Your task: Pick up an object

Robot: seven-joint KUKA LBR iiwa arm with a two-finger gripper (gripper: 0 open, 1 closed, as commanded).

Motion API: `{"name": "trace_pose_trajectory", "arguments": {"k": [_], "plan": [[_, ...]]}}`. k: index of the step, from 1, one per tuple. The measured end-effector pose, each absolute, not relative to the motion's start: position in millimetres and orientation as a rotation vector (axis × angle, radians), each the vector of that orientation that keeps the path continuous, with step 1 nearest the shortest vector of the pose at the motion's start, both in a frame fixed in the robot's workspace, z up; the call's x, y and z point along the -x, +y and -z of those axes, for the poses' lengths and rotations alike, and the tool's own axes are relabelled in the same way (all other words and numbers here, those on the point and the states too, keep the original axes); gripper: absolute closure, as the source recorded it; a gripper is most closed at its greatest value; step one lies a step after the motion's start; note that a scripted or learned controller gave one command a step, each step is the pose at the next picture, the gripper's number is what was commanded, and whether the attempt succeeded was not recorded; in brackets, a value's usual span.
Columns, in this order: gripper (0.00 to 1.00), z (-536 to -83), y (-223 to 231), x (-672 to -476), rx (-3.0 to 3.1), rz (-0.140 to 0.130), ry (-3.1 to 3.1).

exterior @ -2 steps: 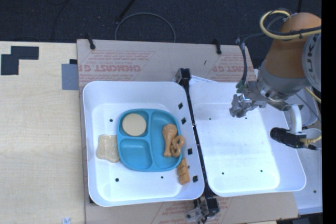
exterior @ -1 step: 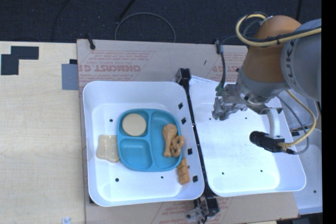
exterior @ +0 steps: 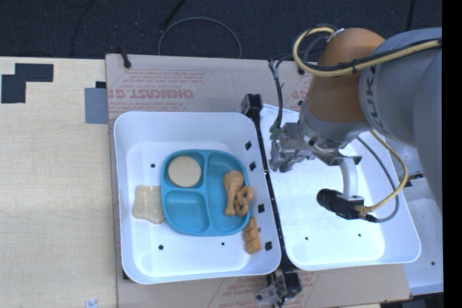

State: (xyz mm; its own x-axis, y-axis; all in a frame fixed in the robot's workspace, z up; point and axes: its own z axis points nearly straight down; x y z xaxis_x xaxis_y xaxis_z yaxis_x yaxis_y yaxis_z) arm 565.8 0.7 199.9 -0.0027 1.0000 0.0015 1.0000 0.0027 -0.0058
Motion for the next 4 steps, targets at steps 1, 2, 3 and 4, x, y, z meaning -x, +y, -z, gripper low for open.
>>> {"name": "trace_pose_trajectory", "arguments": {"k": [1, 2, 3, 4], "plan": [[1.00, -216.3, 54.7, -568.0, 2.216, -0.002, -2.224], [1.00, -217.8, 110.2, -548.8, 2.212, -0.004, -2.223], [1.00, -233.0, 108.8, -560.5, 2.219, -0.003, -2.221], [0.00, -232.4, 108.5, -560.0, 2.219, -0.005, -2.220]]}}
